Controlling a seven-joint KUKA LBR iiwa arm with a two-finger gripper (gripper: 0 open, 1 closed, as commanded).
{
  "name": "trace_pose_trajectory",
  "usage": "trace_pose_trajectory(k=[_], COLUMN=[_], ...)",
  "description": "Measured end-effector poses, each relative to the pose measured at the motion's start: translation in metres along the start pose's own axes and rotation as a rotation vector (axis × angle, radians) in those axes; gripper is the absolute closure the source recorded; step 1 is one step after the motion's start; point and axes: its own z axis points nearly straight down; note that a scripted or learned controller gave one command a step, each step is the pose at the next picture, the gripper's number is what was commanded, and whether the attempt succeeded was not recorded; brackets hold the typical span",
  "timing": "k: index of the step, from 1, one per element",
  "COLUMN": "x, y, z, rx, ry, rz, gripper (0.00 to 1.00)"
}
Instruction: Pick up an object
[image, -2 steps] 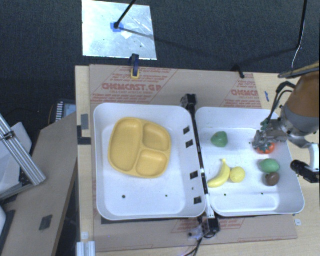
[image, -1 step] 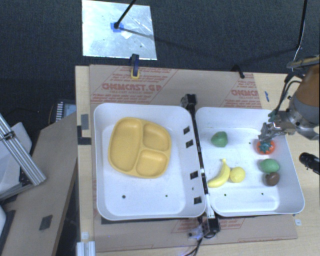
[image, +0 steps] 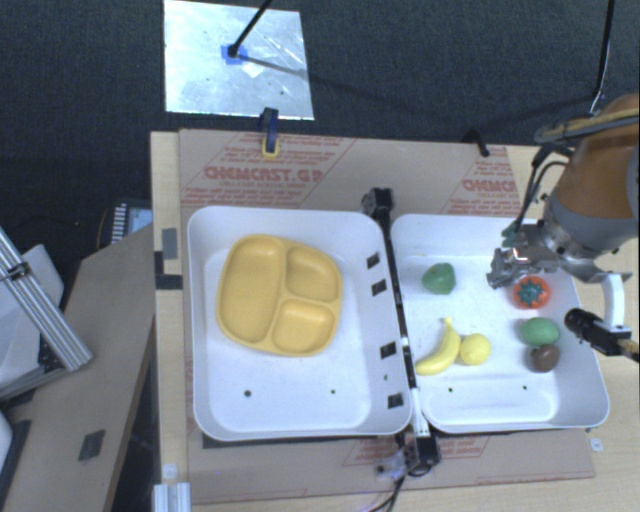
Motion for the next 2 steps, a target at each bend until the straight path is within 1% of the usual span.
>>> trace_pose_trajectory(k=[1, 2], x=[0.057, 0.116], y=[0.003, 0.011], z=[0.005, -0.011], rx=[0.000, -0.001], ry=[0.001, 0.002], rz=[-0.002, -0.003], gripper=[1.00, 1.00])
